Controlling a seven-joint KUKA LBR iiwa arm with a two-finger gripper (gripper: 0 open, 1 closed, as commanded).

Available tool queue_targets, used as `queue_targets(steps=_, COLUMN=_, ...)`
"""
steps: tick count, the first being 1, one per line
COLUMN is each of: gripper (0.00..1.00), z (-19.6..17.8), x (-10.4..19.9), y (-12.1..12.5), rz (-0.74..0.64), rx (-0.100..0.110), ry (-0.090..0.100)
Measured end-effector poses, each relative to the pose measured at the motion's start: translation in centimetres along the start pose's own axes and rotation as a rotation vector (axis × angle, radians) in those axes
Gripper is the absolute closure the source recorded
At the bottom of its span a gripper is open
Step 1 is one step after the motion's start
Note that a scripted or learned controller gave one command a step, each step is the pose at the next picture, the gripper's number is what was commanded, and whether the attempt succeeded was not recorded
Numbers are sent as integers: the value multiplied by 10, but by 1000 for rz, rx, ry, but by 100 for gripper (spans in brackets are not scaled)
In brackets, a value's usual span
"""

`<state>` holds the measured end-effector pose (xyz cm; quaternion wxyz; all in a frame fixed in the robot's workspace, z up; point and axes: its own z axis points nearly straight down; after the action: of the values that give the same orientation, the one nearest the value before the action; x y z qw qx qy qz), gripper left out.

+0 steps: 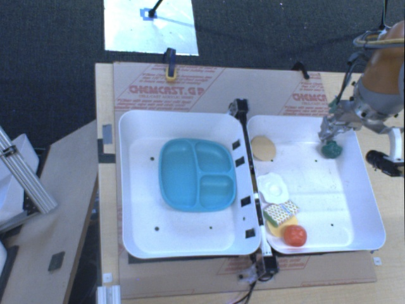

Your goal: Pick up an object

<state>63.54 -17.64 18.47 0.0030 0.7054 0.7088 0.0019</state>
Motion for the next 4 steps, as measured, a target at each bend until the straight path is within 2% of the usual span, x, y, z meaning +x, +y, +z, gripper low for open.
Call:
queue_targets(steps=1, gripper=100, z=-55, x=0, y=2, rz=-1, rx=-1, ry=-1)
queue_targets(steps=2, gripper=100, z=-51, x=46, y=-1, rz=-4, rx=5, ry=3)
queue_targets(steps=4, gripper=100, z=-67, x=142, y=-30, rz=-5, rx=6, ry=4)
